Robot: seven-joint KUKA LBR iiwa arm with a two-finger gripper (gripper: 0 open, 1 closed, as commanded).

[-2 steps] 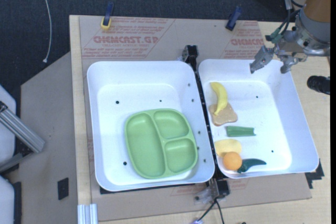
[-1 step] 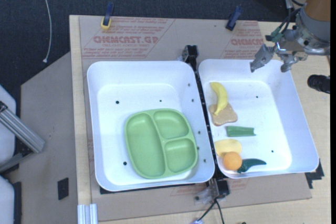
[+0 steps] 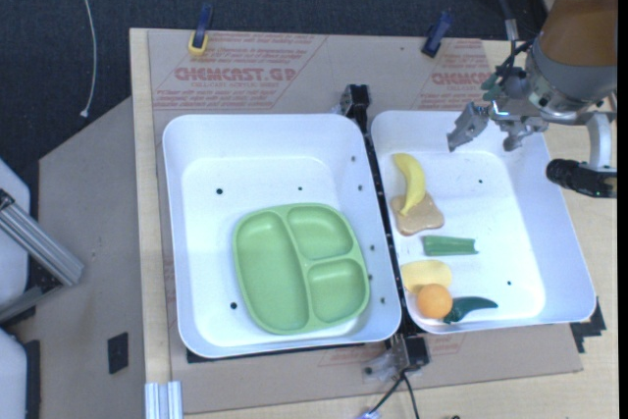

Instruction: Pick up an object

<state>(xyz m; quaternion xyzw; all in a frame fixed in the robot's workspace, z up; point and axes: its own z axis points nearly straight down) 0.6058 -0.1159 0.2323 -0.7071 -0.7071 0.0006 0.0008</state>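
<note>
**Nearby, fruit waits; gripper hangs open beyond**

Closest to us in the right bin (image 3: 549,240) we see an orange (image 3: 434,299), then a banana (image 3: 411,180). Farther back our gripper (image 3: 488,135) hovers, fingers spread apart, gripping nothing. Leftward, a green tray (image 3: 299,265).

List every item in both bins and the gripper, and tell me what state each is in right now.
Gripper: open, above the right bin's far end, holding nothing.
Green tray: flat in the left bin.
Banana: lying loose.
Toast slice: under the banana's end.
Green bean: flat.
Orange: against the near wall.
</note>
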